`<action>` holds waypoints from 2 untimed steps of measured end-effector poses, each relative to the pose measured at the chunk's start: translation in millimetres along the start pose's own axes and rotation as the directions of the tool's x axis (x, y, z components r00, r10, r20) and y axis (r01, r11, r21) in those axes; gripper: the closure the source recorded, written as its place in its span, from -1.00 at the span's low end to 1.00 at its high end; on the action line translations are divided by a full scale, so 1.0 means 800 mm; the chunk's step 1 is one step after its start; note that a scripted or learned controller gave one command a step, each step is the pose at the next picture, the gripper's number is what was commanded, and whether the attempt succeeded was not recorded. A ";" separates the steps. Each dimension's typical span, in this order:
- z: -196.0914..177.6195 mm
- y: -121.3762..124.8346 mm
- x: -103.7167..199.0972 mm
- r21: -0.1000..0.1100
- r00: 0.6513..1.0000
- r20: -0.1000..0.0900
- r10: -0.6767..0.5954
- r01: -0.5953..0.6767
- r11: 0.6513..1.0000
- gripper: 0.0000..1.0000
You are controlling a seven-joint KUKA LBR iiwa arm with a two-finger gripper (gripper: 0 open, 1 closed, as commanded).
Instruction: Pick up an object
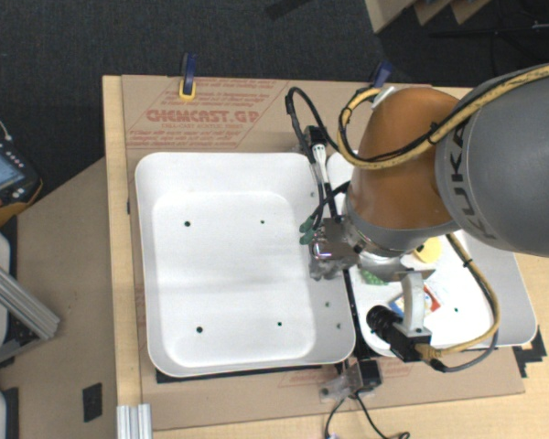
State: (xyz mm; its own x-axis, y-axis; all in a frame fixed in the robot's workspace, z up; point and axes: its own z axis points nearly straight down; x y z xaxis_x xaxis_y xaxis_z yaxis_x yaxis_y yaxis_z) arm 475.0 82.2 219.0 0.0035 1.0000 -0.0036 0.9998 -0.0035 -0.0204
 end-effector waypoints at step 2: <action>-0.116 0.005 -0.091 -0.029 1.000 -0.004 -0.006 0.006 1.000 1.00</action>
